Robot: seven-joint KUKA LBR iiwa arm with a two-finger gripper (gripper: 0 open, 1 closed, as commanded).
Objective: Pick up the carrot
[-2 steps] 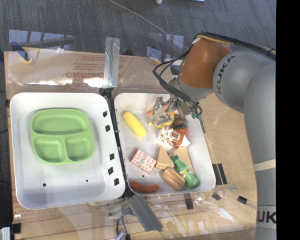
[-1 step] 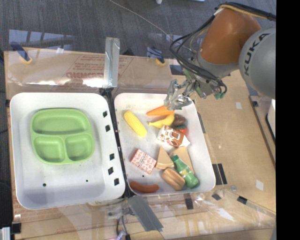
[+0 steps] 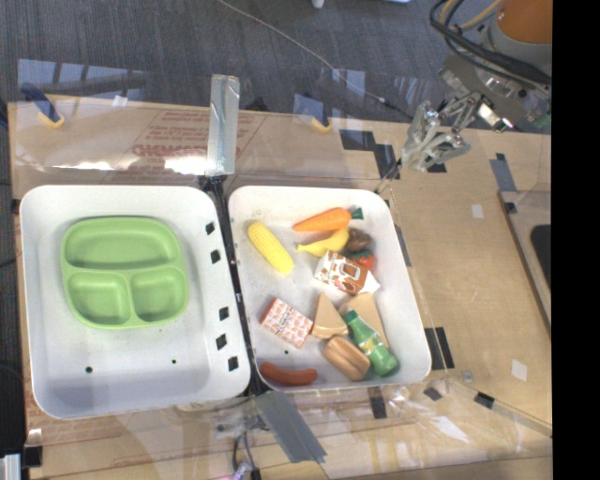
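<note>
Carrot point(image 3: 322, 220) lengthwise left-right, green top seemingly rightward; gripper point(image 3: 433, 142) apart above, grip state indiscernible.

My gripper point(image 3: 433, 141) is a small assembly of pale, silvery metal links, shiny enough to catch the light. Above it my wrist is a blocky grey housing with lighter panels and dark edges, and dark cables point(image 3: 459, 33) loop along it. Higher still comes my orange band point(image 3: 525, 19), rounded and bright against the grey.
</note>
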